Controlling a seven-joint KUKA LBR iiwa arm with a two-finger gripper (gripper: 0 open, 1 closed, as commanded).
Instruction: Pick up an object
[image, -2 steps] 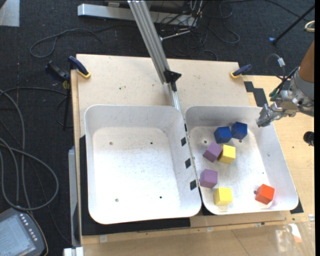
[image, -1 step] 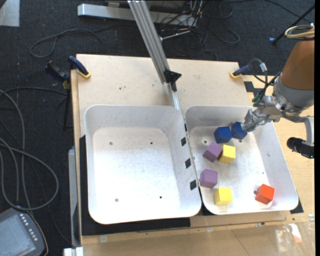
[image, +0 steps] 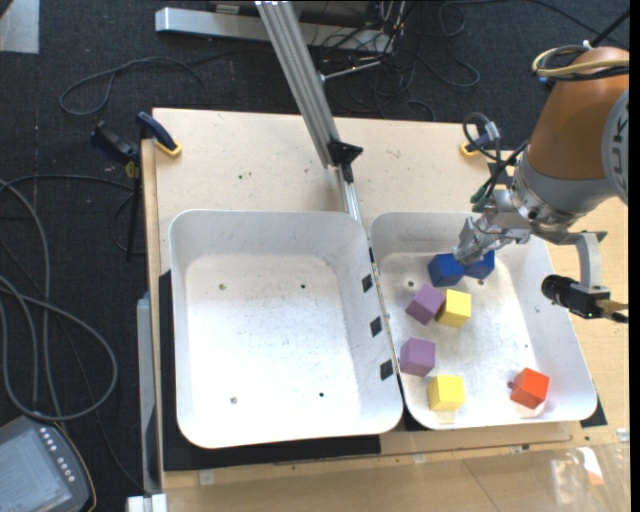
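Observation:
The right bin (image: 560, 340) holds several small blocks. Two blue blocks (image: 445, 268) (image: 482, 265) lie side by side near its back. My gripper (image: 473, 248) hangs directly over them, low, at the gap between the two; whether it touches either I cannot tell. Further forward lie a purple block (image: 425, 303) with a yellow block (image: 456, 308) against it. Closer to the front are a second purple block (image: 417, 355), a second yellow block (image: 446, 392) and an orange block (image: 529, 388) at the front right.
The left bin (image: 200, 300) adjoins the right one along a shared ridge (image: 375, 310). A slanted metal pole (image: 305, 85) rises behind the bins. Clamps sit at the board's back corners (image: 160, 135) (image: 480, 135). A black fitting (image: 575, 292) juts beside the right bin.

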